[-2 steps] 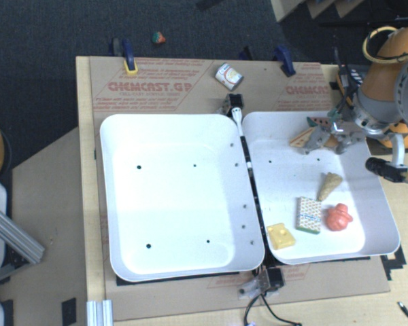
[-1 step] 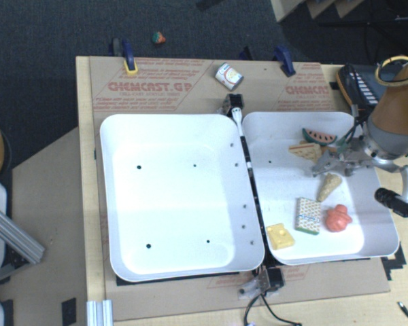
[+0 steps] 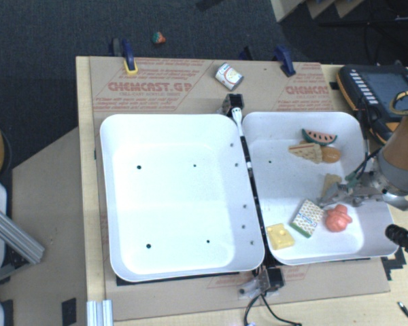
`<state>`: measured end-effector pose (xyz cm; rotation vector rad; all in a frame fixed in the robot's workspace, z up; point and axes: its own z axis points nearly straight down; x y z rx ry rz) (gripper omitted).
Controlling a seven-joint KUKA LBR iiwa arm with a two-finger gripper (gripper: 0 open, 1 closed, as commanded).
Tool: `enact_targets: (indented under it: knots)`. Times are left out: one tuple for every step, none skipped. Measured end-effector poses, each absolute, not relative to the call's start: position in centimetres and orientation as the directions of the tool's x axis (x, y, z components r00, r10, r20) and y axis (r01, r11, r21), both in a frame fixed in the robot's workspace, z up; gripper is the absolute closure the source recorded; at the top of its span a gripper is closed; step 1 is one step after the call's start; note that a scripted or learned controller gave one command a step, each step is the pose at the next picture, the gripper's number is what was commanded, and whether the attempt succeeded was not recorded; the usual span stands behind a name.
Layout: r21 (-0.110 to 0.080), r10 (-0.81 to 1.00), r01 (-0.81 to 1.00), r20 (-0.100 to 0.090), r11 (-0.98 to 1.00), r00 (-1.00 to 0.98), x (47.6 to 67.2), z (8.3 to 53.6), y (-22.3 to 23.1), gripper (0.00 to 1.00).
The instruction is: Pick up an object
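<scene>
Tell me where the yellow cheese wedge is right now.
In the camera view, the yellow cheese wedge lies in the right bin, at its near-left corner, just left of the green-speckled block.

My two bins (image 3: 170, 263) are white. I see a yellow block (image 3: 280, 236), a pink toy (image 3: 337, 219), and a red-and-green melon slice (image 3: 319, 137).

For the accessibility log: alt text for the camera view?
The robot arm's claw hovers low in the right bin, near a pink toy, a speckled card, a yellow block and a watermelon slice. The left bin sits alongside.
</scene>
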<state>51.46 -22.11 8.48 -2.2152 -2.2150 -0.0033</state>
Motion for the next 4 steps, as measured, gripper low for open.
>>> enact_targets:
  knots:
    - [-0.004,1.000,1.000,0.008,0.001,-0.001,51.6,8.4,-22.1,0.00]
    - [-0.004,1.000,1.000,0.007,0.002,-0.002,51.6,8.4,-22.1,0.00]
    - [0.001,1.000,1.000,0.007,0.007,-0.007,60.3,8.4,-21.8,0.00]
    - [-0.035,1.000,0.999,0.016,0.009,-0.009,65.1,8.3,-22.0,0.00]
